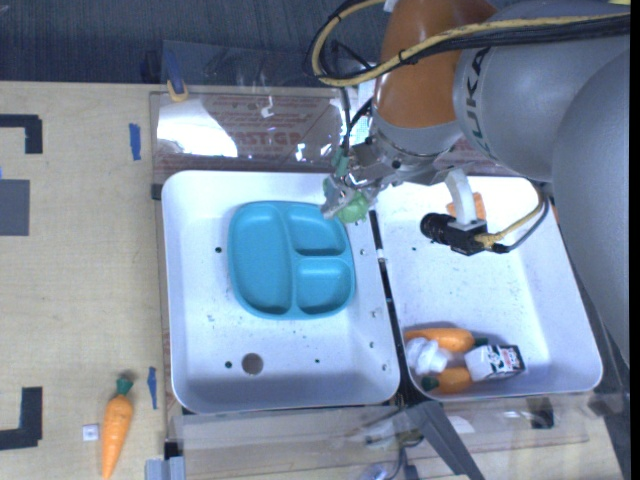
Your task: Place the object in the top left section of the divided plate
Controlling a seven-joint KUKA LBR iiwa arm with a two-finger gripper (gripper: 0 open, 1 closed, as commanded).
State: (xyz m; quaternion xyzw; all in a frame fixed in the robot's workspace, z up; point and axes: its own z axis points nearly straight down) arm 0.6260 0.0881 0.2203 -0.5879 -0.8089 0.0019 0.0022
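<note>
A blue divided plate (290, 258) lies in the left bin (200, 318). It has one long section on its left and two smaller ones on its right. My gripper (348, 196) hangs over the plate's far right corner, near the wall between the two bins. A small green object (351, 207) shows between its fingertips, held just above the plate's rim. The grey arm with its orange band (430, 28) reaches in from the right and hides the back of the right bin.
The right bin (520, 298) holds orange toy food (445, 340), a small white carton (497, 360) and a white-and-green item (430, 360) at its near edge. A toy carrot (117, 423) lies on the bench at lower left. A small dark disc (252, 364) sits in the left bin.
</note>
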